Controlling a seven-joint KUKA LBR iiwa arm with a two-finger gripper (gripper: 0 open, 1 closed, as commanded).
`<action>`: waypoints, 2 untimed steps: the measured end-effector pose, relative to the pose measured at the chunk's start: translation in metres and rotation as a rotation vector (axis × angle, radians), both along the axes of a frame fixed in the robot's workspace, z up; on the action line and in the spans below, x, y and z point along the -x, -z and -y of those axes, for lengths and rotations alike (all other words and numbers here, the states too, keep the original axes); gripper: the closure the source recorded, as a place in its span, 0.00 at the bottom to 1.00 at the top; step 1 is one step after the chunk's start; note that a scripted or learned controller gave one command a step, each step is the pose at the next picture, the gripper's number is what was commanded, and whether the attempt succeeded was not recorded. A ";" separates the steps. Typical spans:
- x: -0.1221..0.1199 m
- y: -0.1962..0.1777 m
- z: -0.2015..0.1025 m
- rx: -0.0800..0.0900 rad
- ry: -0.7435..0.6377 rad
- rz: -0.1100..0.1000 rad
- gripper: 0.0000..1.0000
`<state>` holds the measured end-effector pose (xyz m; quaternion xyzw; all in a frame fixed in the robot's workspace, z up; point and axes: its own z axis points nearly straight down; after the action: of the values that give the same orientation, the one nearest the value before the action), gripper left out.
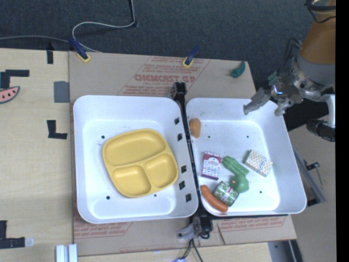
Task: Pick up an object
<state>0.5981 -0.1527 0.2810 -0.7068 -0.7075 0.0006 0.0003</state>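
My gripper [268,106] hangs over the far right corner of the right bin [272,201], its two grey fingers [254,105] spread open with nothing between them. Below it in that bin lie a small orange piece [194,127] by the left wall, a red packet [211,165], a green vegetable [236,173], a pale patterned packet [258,162], a green can [224,193] and an orange sausage [213,198]. All of them sit well apart from the gripper.
The left bin [87,146] holds a yellow divided plate [140,161]. A black clip joint [179,91] links the two bins at the back. A teal object [238,70] lies on the cardboard beyond the right bin. Cable loops run across the dark floor behind.
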 end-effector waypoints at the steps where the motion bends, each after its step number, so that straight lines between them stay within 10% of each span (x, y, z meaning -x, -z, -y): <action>1: -0.016 0.162 -0.011 -0.002 -0.001 -0.005 0.00; 2: -0.015 0.195 -0.006 0.000 -0.001 0.002 0.00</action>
<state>0.6127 -0.1468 0.0863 -0.7064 -0.7078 -0.0001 -0.0007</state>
